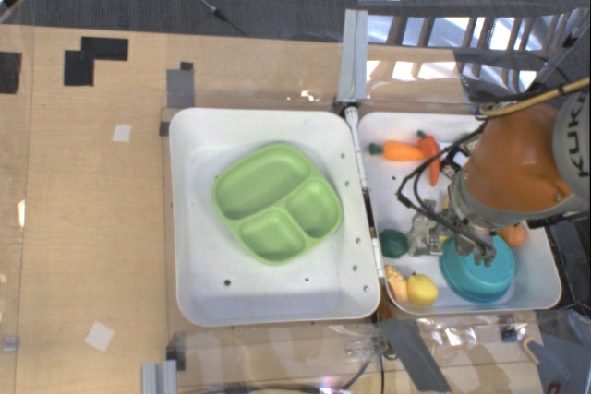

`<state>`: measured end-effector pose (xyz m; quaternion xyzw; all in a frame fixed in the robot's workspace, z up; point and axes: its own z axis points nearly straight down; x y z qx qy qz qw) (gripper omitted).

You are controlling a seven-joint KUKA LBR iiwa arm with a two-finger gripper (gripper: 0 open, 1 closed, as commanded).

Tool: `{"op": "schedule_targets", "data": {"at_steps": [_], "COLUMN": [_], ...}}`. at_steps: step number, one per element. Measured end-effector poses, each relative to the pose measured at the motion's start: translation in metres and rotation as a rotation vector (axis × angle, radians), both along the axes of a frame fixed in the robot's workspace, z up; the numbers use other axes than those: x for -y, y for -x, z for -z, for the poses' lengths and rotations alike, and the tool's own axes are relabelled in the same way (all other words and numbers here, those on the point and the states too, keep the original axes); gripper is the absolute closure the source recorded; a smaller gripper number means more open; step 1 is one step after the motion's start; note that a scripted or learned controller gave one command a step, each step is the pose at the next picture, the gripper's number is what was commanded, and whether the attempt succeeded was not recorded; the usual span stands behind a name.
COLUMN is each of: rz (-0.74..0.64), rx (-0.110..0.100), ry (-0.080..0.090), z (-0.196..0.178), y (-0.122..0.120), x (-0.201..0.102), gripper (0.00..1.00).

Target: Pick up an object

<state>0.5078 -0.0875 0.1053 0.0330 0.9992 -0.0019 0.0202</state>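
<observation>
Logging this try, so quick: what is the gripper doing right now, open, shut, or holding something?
Gripper: cannot be told. It hangs low in the right bin, just over the teal bowl, with nothing visibly held.

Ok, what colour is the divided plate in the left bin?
Light green, seen clearly in the camera view: divided plate.
</observation>
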Motion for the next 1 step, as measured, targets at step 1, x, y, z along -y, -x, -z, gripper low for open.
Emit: {"op": "schedule_targets", "data": {"at_steps": [1], "rz": [-0.039], "rx": [-0.019], "ry": [-0.001], "z": [-0.1796], "y": [-0.0126], "x": [-0.01], "gripper": [1.0]}}
